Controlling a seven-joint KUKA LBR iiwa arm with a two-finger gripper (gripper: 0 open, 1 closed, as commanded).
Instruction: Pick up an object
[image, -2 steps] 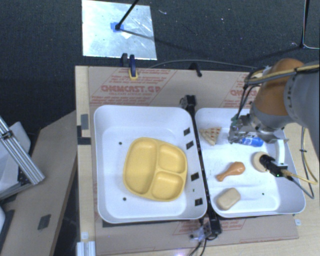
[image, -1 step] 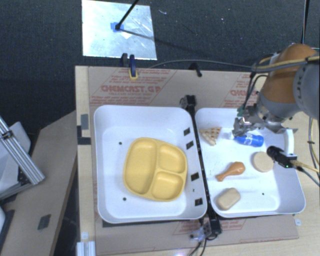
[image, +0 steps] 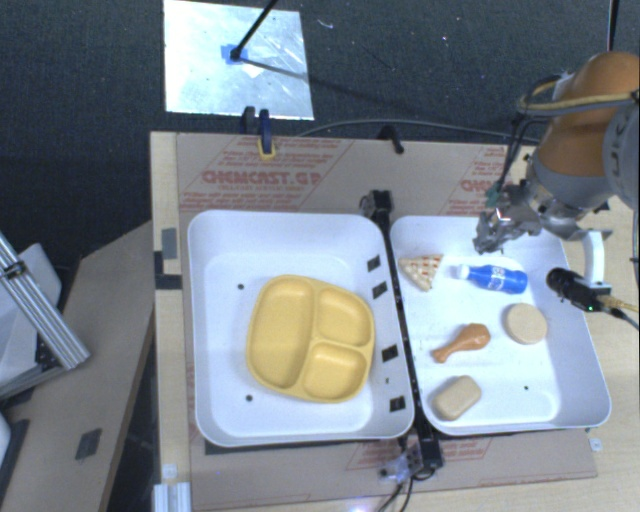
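While the gripper (image: 492, 236) hangs over the far edge of the right bin (image: 580, 400), the task is judged to be at the approach step: nothing sits between the jaws, though whether they are parted or closed cannot be told at this size. The blue bottle (image: 495, 278) lies on its side just below and beside them, the pizza slice (image: 422, 269) to its left. The next move probably calls for descending onto the bottle and straddling its body.

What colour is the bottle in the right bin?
Blue with a white cap end and label; the bottle lies on its side, clearest in the camera view.
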